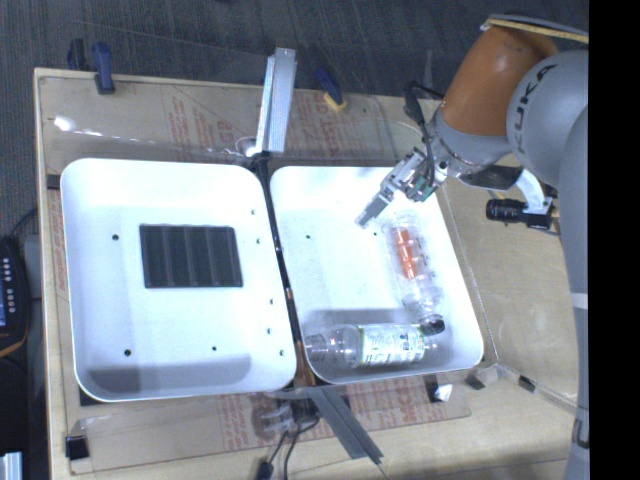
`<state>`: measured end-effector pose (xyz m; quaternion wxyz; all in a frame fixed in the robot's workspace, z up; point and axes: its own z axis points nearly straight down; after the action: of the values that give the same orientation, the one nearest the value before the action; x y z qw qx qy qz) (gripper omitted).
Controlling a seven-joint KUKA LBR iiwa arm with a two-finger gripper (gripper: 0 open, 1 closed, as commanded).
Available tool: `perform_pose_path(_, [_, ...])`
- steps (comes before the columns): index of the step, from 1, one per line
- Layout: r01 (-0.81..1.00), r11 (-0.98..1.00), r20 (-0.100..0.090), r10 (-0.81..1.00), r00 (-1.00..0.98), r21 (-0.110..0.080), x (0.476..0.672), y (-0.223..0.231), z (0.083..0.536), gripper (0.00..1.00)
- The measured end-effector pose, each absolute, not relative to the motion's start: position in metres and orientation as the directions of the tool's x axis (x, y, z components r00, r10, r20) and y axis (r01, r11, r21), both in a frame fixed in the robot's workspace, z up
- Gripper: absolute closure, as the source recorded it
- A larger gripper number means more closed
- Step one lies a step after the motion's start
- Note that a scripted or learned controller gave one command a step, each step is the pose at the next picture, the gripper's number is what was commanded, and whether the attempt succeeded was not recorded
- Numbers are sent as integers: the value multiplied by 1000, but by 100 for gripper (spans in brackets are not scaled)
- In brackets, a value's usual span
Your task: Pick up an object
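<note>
**Bottle just below end effector**

Hovering over right bin (300, 268), upper part: end effector (385, 200), fingers spread, nothing between them. Just below and slightly right: orange-label bottle (408, 258), long axis running near-vertically down the view. Clear bottle (375, 345) farther off, crosswise along the near wall.

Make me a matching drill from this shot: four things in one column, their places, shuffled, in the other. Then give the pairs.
Things:
1. dark grille
2. orange-label bottle
3. white-label bottle
4. gripper

Places:
A. lying along the right bin's near wall
B. over the right bin's far right part
C. on the left bin's floor
D. lying along the right bin's right side

Pairs: 1-C, 2-D, 3-A, 4-B
</note>
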<state>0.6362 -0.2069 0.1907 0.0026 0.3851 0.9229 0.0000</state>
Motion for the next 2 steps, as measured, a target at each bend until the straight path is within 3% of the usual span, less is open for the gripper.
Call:
perform_pose_path(1, [719, 695, 1, 719, -695, -2, 570, -209, 159, 0])
perform_pose_path(2, [821, 571, 0, 821, -571, -1, 580, -187, 174, 0])
